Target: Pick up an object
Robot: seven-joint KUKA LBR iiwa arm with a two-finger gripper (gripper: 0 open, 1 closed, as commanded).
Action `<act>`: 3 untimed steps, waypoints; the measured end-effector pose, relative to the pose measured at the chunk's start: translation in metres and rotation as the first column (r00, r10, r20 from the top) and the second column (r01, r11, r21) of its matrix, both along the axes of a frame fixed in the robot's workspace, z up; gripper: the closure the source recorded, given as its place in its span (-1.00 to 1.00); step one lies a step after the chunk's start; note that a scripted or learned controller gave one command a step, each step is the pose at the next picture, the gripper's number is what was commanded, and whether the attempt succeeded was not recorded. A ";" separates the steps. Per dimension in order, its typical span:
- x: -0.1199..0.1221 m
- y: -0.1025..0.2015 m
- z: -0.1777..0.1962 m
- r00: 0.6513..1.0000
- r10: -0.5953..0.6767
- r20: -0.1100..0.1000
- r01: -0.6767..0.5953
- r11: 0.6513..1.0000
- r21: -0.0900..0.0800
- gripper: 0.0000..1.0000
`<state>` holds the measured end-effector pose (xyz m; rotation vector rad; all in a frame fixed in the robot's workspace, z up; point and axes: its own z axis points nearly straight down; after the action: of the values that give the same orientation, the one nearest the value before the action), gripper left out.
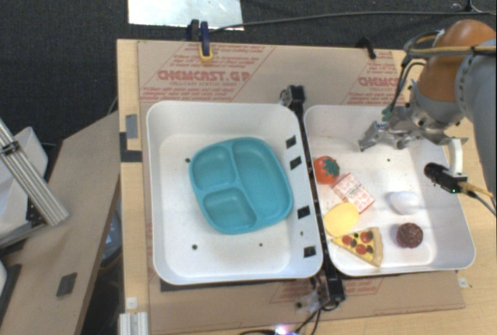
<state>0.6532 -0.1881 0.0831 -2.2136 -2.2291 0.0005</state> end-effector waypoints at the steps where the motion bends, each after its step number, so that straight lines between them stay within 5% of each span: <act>1: 0.002 0.000 0.014 1.000 0.002 0.007 -0.002 1.000 -0.002 1.00; 3: 0.015 -0.013 0.135 1.000 -0.004 0.010 0.004 1.000 -0.003 1.00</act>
<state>0.6679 -0.2014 0.2178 -2.2249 -2.2316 -0.0071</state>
